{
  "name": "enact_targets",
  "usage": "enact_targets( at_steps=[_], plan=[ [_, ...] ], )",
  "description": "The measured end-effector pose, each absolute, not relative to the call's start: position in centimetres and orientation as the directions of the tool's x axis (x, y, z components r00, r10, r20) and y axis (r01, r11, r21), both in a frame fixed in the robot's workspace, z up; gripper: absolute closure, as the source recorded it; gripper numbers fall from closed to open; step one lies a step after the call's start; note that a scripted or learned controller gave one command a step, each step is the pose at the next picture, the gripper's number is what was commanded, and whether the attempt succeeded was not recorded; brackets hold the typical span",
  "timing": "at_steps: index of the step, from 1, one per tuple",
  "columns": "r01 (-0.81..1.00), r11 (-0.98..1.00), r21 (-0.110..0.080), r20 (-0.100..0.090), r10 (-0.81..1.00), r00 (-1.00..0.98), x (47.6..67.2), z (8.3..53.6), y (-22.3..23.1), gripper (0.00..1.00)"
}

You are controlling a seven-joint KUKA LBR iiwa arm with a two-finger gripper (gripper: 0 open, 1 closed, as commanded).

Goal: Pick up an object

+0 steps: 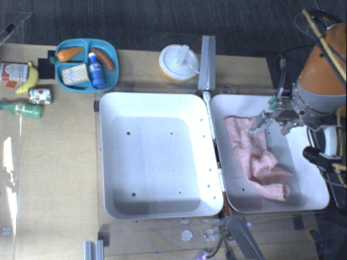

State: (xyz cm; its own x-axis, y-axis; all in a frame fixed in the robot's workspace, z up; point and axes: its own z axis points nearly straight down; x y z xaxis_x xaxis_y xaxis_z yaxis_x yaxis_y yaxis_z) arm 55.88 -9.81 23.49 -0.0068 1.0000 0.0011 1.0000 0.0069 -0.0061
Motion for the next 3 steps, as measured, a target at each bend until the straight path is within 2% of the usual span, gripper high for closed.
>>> enact_targets(
  at_steps=[1,2,3],
  plan=[
    [0.988,0.157,0.005,-0.001,0.988,-0.157,55.5,9.8,-9.6,0.00],
    [0.980,0.198,0.005,-0.001,0.980,-0.198,54.9,18.5,-7.3,0.00],
    [0.971,0.238,0.005,-0.001,0.971,-0.238,54.6,9.5,-9.8,0.00]
  ],
)
